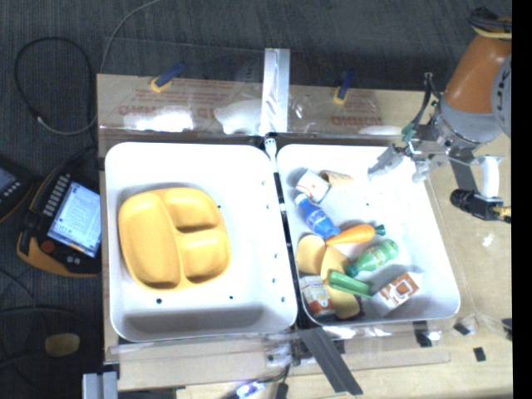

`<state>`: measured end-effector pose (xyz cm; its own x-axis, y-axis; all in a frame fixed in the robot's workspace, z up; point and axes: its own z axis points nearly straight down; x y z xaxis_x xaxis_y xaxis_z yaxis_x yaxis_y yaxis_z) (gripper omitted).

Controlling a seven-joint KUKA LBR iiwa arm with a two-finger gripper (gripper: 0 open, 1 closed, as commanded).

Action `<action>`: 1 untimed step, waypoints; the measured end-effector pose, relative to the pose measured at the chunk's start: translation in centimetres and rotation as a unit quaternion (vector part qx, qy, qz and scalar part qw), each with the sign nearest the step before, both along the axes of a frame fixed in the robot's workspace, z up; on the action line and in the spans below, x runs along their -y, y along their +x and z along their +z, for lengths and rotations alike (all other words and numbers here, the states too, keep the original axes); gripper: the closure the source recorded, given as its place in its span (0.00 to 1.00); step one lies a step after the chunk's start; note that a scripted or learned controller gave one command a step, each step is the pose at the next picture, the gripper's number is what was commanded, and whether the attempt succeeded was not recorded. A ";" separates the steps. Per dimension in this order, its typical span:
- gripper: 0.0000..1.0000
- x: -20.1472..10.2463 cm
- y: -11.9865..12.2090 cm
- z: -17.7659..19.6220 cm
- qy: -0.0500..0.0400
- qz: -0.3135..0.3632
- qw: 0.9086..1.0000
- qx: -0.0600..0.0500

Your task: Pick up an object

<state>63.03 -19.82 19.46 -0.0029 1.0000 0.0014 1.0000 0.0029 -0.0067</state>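
While smooth rounded toys crowd one bin (440, 256), gripper (405, 158) gapes, unladen

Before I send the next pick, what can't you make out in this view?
- Claw: small and blurred over the right bin's far edge; finger state unclear.
- Arm: cut off by the right frame edge.
- Pile: can and yellow pieces partly buried under the green bottle and carrot.
- Carton print: too small.
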 end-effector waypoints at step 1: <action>0.00 -2.1 -1.2 -10.0 0.000 0.120 0.993 0.001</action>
